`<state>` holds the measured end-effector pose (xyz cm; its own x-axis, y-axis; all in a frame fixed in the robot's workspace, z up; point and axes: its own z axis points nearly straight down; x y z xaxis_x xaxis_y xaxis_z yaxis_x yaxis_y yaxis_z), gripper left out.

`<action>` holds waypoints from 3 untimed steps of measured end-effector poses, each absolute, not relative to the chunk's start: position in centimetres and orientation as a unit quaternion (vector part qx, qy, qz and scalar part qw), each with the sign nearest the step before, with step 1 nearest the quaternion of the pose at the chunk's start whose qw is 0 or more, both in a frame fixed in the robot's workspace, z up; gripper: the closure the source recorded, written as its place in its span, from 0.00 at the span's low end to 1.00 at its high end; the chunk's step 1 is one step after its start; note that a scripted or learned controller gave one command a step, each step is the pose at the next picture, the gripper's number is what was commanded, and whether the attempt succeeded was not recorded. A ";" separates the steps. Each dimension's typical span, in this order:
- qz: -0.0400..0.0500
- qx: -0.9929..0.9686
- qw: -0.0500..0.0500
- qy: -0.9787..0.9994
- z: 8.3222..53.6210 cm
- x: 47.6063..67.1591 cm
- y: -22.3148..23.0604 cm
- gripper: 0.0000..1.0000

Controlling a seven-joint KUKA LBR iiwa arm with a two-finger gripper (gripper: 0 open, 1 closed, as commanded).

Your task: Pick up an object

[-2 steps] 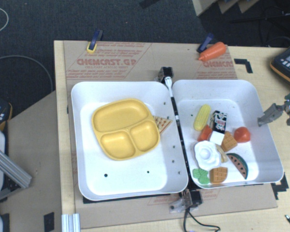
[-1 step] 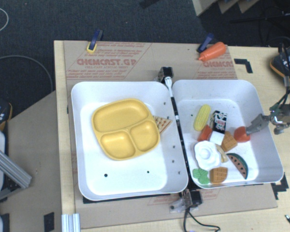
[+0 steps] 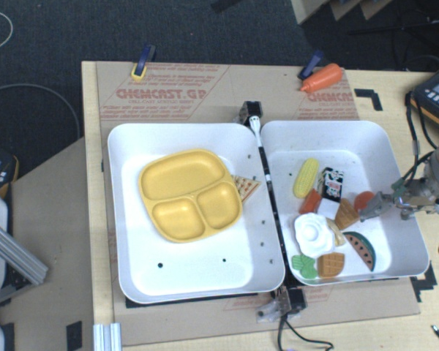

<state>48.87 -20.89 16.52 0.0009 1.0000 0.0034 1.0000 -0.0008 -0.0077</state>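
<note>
Counting two bins (image 3: 124, 196), one yellow plate (image 3: 190, 194)

Two bins (image 3: 132, 218), smooth white plastic, slight sheen, left plate (image 3: 190, 194), glossy yellow plastic, right toy foods (image 3: 325, 221), smooth coloured plastic, bench (image 3: 168, 93), matt printed cardboard, floor (image 3: 95, 20), dark rough carpet

Pincer (image 3: 380, 202) over right bin (image 3: 384, 141) beside red toy (image 3: 364, 199); yellow tray (image 3: 189, 194) left
</note>
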 end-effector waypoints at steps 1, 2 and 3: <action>0.001 -0.707 0.003 -0.707 12.2 48.4 -20.9 0.00; 0.001 -0.707 0.003 -0.707 8.2 48.4 -20.8 0.00; 0.000 -0.708 0.000 -0.706 9.5 48.5 -20.9 1.00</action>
<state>48.48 -20.87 9.49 0.0025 1.0000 -0.0001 1.0000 -0.0025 0.0012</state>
